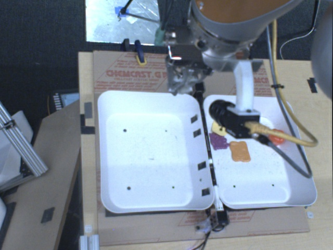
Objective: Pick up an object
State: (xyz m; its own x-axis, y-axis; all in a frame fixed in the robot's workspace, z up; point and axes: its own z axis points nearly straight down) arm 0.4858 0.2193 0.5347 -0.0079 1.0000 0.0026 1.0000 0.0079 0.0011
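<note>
My pincer (180,85) hangs over the far rim of the left bin (145,155), just beside the seam where it meets the right bin (260,187); from this angle it is a blur of metal, and I cannot tell whether it stands wide or narrow; I see nothing held in it. I judge this the approach step, with no grasp made yet. The things worth picking all lie in the right bin, toward its far left part: a purple piece (219,141) close to the seam; an orange-tan piece (240,151) just beside it on the near side; a bit of yellow (219,129) just beyond the purple; a red piece (277,136) farther right. The next move, as I reckon it, calls for a shift right across the seam and a choice of one piece, perhaps the orange-tan one, which lies flat and most in the open; then a descent with the pincer spread over it. Both bins rest on lettered cardboard (130,73) on the surface (86,82).
</note>
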